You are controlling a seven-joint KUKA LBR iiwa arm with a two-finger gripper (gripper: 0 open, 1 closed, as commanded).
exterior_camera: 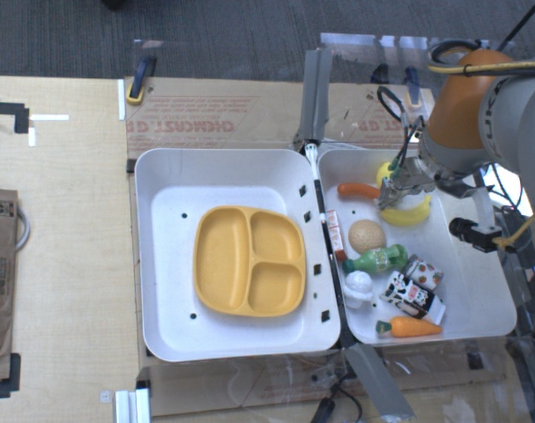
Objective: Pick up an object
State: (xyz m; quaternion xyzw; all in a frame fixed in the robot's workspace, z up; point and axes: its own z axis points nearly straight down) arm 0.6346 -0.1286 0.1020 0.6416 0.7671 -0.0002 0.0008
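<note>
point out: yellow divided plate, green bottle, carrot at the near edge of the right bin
yellow divided plate point(221, 258): camera view, floor of its large compartment.
green bottle point(379, 259): camera view, middle of its body.
carrot point(415, 327): camera view, middle of its orange body.

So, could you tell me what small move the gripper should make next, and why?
Probably a short straight descent: the gripper hangs right over the yellow object at the back of the right bin, with an orange carrot lying close beside it.

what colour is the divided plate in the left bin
Yellow. The divided plate lies in the left bin, seen plainly in the camera view.
</note>
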